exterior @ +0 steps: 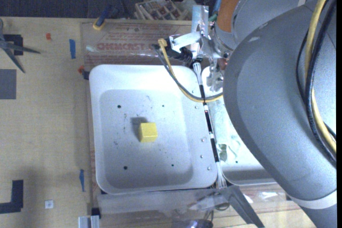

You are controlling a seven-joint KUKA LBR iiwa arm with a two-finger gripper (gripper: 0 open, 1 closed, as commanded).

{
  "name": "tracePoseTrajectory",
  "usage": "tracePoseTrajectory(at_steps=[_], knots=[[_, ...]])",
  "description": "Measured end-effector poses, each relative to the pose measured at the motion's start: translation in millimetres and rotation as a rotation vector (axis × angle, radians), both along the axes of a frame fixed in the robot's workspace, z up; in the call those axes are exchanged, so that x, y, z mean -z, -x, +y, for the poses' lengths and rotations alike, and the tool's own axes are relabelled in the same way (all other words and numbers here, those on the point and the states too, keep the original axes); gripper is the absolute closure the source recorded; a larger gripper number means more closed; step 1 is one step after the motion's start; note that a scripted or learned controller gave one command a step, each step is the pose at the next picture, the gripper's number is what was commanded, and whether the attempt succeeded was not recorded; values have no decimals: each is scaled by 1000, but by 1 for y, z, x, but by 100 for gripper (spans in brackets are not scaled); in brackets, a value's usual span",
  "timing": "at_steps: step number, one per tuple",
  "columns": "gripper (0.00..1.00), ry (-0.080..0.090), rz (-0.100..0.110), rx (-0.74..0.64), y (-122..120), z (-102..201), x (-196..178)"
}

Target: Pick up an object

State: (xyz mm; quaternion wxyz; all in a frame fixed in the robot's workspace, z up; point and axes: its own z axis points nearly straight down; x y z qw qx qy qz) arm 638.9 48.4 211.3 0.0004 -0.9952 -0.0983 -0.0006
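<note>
Grey arm (283, 88) bulks over the right side of the scene, covering most of the right bin (240, 168). On the bench (43, 131), the left bin (107, 83) holds a single yellow block (148, 132), sitting near its middle and untouched. The tool (206, 69) sits at the bins' shared edge, toward the far side; its state I cannot tell. From it, the block lies left and nearer, well apart.

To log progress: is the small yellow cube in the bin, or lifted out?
In: the small yellow cube lies on the floor of the left white bin, its shadow touching it.
</note>
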Motion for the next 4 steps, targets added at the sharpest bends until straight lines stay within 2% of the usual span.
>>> tracePoseTrajectory(at_steps=[1,2,3,4], knots=[[100,1,3,-606,16,13,-62],[100,0,7,-314,25,41,-17],[100,0,1,1,30,33,-12],[100,-1,8,-329,84,72,25]])
